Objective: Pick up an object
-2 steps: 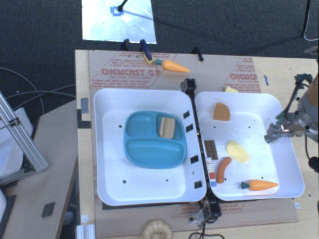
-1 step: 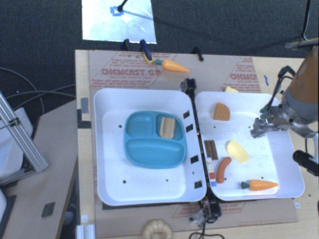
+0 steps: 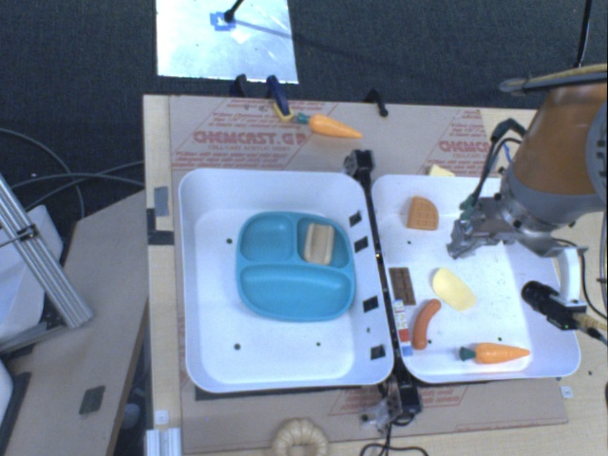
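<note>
Gripper (image 3: 463, 238) over R bin (image 3: 546, 354), can't tell its state, nothing seen held; nearest items: bread (image 3: 423, 213) at its 10 o'clock, yellow piece (image 3: 454, 289) at 6, sausage (image 3: 426, 323) and carrot (image 3: 494, 353) further down, choc bar (image 3: 402, 285) toward 8.

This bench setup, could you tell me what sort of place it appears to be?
Most likely a robotics lab set up for grasping trials. A grey and orange arm reaches over two white bins clamped to a board, and toy food, such as a carrot and a sausage, lies in the right bin.
</note>
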